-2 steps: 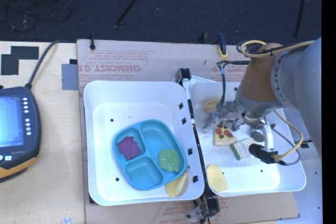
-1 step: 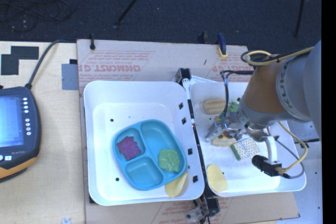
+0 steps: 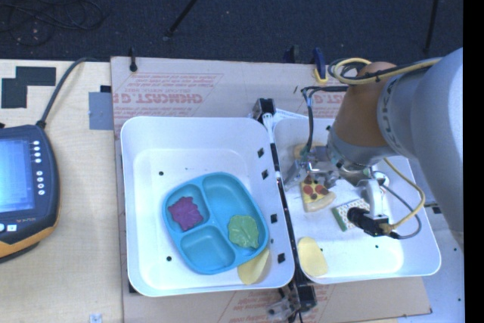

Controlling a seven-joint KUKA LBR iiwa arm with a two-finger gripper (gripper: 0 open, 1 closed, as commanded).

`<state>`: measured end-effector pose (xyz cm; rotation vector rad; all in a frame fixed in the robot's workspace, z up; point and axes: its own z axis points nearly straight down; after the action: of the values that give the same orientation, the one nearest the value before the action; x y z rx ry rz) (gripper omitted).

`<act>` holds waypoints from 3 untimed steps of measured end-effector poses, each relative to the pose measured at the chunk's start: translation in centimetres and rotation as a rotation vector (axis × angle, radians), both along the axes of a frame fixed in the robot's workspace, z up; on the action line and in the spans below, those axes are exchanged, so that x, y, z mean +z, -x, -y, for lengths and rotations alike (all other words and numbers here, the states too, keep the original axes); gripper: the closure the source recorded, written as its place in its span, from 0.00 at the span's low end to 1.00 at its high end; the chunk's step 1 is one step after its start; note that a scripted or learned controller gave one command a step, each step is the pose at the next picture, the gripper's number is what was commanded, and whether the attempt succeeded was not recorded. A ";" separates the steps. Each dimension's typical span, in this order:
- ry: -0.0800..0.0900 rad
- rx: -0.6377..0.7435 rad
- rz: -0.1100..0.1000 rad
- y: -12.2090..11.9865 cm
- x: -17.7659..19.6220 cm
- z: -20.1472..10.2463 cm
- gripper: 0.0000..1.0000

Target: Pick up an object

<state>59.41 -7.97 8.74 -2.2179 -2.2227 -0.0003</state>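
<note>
**A:** Where was the gripper (image 3: 316, 169) at that point?

**B:** Down low in the right bin (image 3: 393, 261), near its left wall, at the end of the grey arm (image 3: 423, 117) reaching in from the right. Cables and the wrist crowded it, so I could not tell how the claw stood or whether anything was caught in it.

**A:** What lay closest to it?

**B:** A pizza slice toy (image 3: 317, 194), just beside and below the gripper. It looked like the likeliest target, though I couldn't say whether they were touching. A little further out sat a small dark green piece (image 3: 342, 218), and a pale yellow piece (image 3: 311, 256) lay near the bin's front edge.

**A:** And the other bin?

**B:** The left bin (image 3: 144, 163) held a blue divided tray (image 3: 215, 197) with a purple piece (image 3: 184, 212) in one compartment and a green leafy piece (image 3: 243, 231) in another. A second yellow piece (image 3: 255, 268) was tucked against the tray's front corner. All well apart from the arm.

**A:** So which step was it?

**B:** I judged it as the reach or the grasp attempt itself, nothing lifted. The next move called for a secure pinch on the slice, then a straight lift clear of the divider wall.
</note>
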 end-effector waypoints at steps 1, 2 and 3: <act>0.001 -0.002 0.001 -3.4 0.0 0.5 0.00; 0.000 -0.002 -0.002 -3.2 1.1 0.5 1.00; 0.000 0.002 0.009 -2.2 11.9 -3.4 1.00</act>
<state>61.66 -4.55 20.68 -2.2198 -2.2293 -0.0105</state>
